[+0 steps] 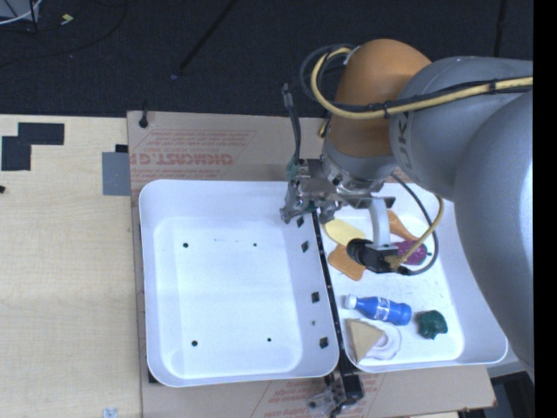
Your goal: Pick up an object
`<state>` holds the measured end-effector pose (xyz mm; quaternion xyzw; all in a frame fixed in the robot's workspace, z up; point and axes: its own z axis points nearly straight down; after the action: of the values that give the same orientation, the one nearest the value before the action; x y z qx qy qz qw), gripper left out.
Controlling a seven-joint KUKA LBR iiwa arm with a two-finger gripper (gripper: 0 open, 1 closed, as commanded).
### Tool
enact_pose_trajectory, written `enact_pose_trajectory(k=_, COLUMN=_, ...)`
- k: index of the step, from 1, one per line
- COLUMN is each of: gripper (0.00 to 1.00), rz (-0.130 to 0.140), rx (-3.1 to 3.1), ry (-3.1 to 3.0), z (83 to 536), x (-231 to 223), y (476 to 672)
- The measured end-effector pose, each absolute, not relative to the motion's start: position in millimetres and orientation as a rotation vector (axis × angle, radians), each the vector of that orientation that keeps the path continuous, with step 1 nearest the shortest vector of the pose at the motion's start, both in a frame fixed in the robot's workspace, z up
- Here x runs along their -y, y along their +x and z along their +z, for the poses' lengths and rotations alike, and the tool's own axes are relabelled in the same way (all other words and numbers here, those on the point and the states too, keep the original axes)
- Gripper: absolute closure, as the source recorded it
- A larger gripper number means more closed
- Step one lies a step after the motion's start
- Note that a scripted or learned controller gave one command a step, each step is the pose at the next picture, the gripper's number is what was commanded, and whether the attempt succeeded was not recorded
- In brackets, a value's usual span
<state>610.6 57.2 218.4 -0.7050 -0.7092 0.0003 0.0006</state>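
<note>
In the camera view, the grey arm (470, 146) with its orange band reaches in from the right, and its gripper (301, 202) hangs over the far end of the divider where the two white bins meet. Whether the gripper is released or clenched cannot be told, and nothing is seen held in it. The left bin (226, 303) has only small dark dots on its floor. The right bin (454, 348) holds the things to pick: a blue bottle (379, 308) with a white cap lying on its side, its label too small to read; a dark green lump (431, 323) just right of it; a pale wedge-shaped piece (372, 338) at the near edge; and flat yellow and orange pieces (345, 249) farther back beside a small purple thing (416, 253). Both bins sit on a brown cardboard sheet (218, 151) on the pale wooden bench (61, 259). The sheet carries red print that lies upside down and cannot be read with certainty.
</note>
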Motion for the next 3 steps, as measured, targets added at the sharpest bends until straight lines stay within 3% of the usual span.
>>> enact_pose_trajectory(k=1, gripper=1.00, rz=0.000, rx=2.220, ry=-2.227, z=262.4, x=-2.4, y=627.0)
enact_pose_trajectory(k=2, gripper=1.00, rz=0.010, rx=2.215, ry=-2.220, z=240.6, x=22.2, y=585.3)
enact_pose_trajectory(k=3, gripper=1.00, rz=0.017, rx=2.206, ry=-2.225, z=148.2, x=113.6, y=558.2)
